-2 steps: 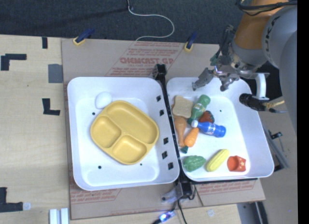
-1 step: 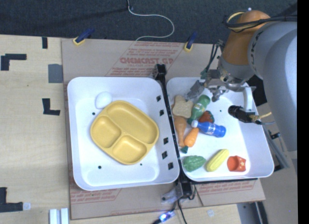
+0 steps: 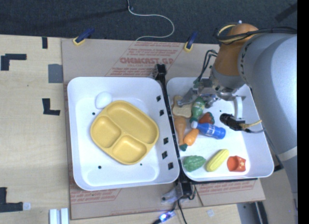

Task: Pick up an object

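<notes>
My gripper (image 3: 199,96) hangs low over the back left part of the right bin (image 3: 256,158), below the orange wrist band. Directly under it is a cluster of toy foods. A green bottle-like piece (image 3: 197,108) lies just below the gripper, with a red piece (image 3: 207,118) beside it. A blue bottle (image 3: 211,131) and an orange carrot (image 3: 189,138) lie in front of those. A tan bread piece (image 3: 180,111) rests by the bin's left wall. Nothing is visibly lifted.
Near the right bin's front edge sit a green leafy piece (image 3: 193,162), a yellow corn cob (image 3: 217,160) and a red pepper (image 3: 236,163). The left bin (image 3: 79,170) holds a yellow divided plate (image 3: 124,131) and a small white round object (image 3: 103,100).
</notes>
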{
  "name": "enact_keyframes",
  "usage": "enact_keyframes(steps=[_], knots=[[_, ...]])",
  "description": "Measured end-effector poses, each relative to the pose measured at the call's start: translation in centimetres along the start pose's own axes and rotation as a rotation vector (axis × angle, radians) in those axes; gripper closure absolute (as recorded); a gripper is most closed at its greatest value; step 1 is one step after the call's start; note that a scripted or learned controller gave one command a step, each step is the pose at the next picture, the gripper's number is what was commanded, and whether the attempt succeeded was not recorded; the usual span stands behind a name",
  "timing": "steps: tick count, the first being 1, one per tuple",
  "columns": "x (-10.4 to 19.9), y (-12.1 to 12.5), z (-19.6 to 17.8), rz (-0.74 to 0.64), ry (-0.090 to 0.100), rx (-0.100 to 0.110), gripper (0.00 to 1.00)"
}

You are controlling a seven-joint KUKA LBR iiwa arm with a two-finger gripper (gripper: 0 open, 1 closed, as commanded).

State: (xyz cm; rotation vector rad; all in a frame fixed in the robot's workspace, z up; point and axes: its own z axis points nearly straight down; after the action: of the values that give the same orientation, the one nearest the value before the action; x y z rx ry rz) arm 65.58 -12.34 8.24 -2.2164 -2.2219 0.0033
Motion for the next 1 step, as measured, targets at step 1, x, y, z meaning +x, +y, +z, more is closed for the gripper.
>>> enact_keyframes(steps=[1], knots=[[0.01, 0.26, -1.27, -0.002, -0.002, -0.007, 1.0]])
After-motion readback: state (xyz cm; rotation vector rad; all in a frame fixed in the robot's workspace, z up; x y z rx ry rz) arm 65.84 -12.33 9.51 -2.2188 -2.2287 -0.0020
